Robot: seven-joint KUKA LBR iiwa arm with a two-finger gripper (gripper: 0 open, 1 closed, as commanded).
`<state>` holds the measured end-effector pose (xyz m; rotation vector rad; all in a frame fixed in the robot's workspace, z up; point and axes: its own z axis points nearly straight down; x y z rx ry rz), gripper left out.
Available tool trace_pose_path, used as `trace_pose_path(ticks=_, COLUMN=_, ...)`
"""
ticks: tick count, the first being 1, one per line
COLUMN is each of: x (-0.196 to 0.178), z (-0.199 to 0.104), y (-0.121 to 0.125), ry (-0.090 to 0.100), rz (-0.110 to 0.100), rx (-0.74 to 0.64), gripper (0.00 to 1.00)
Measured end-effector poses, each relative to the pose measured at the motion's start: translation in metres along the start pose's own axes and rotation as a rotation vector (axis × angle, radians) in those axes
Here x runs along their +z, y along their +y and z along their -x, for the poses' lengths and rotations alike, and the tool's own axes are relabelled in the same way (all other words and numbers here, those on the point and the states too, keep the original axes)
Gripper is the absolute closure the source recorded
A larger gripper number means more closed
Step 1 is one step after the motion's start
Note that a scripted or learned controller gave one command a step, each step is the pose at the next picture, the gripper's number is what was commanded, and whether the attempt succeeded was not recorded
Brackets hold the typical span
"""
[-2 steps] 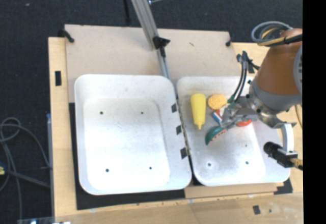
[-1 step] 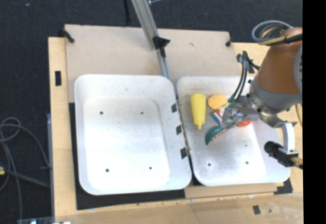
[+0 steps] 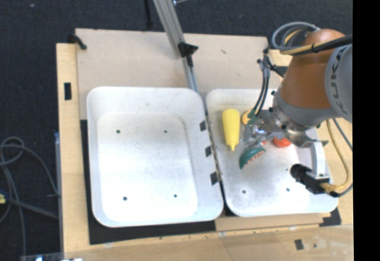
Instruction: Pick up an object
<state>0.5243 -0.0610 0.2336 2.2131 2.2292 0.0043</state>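
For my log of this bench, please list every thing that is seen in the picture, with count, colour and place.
bins: 2, white, side by side on the bench; left bin, right bin
yellow object: 1, yellow, right bin, near its left wall
teal object: 1, teal, right bin, just below the gripper
orange-red object: 1, orange-red, right bin, partly hidden by the arm
metal bar: 1, grey, slanting above the bins
arm: 1, grey with orange band, over the right bin
gripper: 1, between yellow and orange-red objects
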Motion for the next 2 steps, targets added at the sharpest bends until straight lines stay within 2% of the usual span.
trace_pose_path(ticks=1, x=-0.012, z=-0.05, y=0.005, ry=0.0, rz=0.001, rx=-0.001, gripper=1.0)
trace_pose_path(ticks=2, x=-0.001, z=-0.103, y=0.012, ry=-0.002, rz=-0.002, rx=0.001, gripper=1.0)
